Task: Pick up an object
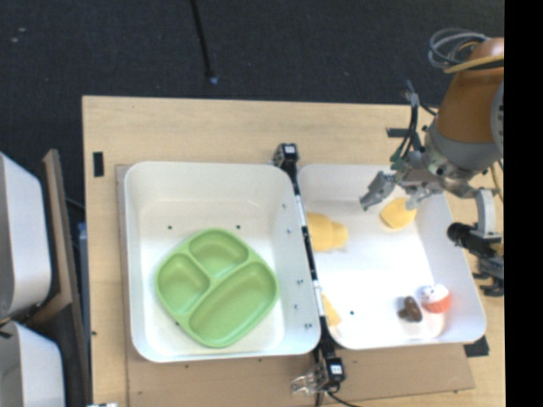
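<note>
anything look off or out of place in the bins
Nothing looks spilled or broken. The green divided plate lies flat in the left bin. One small yellow piece sits tight against the right bin's left wall, near the divider, awkward for a grasp.

arm [471, 83]: cut off by the view's right side
yellow piece [330, 314]: partly hidden at right bin's [373, 339] left wall
gripper [392, 195]: finger spread unclear

You see a pale, matt wooden desk [254, 130] carrying two smooth white plastic bins [204, 193]. The green divided plate [216, 288] looks like smooth, slightly glossy plastic.
</note>
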{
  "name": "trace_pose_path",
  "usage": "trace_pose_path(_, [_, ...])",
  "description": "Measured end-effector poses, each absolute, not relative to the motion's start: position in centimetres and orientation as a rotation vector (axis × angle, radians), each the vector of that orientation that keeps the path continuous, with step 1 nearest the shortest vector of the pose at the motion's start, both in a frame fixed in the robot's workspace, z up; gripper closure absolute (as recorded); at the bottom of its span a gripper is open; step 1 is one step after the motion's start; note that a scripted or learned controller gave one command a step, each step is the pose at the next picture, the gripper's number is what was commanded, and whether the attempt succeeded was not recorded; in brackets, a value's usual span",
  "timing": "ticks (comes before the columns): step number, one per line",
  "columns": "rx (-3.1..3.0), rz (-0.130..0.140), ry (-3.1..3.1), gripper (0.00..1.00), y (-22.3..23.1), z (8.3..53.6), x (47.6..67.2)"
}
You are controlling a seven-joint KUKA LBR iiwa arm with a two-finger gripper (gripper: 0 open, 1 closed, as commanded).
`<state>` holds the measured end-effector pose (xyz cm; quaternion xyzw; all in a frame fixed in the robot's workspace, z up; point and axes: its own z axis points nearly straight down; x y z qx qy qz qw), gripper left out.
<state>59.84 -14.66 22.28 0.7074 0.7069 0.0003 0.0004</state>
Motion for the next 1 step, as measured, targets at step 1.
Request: trace_pose_path(1, [2.255,0.001,2.184,0.00,-17.24,24.52,61.33])
